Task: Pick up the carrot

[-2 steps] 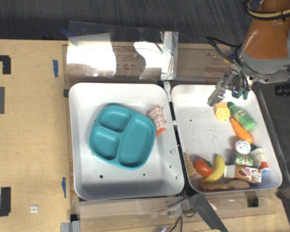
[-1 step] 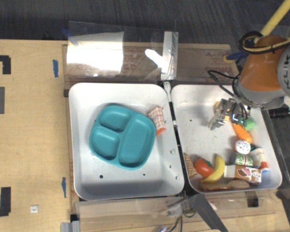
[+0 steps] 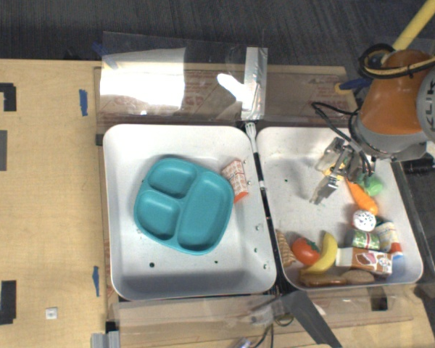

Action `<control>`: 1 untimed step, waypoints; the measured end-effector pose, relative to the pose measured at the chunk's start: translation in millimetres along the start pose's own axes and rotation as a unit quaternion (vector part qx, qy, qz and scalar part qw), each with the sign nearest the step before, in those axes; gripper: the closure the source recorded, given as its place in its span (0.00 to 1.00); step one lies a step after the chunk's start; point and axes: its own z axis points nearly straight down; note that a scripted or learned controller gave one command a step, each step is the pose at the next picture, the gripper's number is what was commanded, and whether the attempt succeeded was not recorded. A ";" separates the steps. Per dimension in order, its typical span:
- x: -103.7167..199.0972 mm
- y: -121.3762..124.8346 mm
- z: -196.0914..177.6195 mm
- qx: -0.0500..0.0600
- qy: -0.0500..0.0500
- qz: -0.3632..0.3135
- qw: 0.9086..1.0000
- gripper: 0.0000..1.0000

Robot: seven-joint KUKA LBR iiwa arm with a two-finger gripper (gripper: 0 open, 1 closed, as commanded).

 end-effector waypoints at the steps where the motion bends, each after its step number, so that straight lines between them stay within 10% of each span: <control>1: 49.1 -88.6 23.5 0.001 -0.003 0.077 0.997 0.00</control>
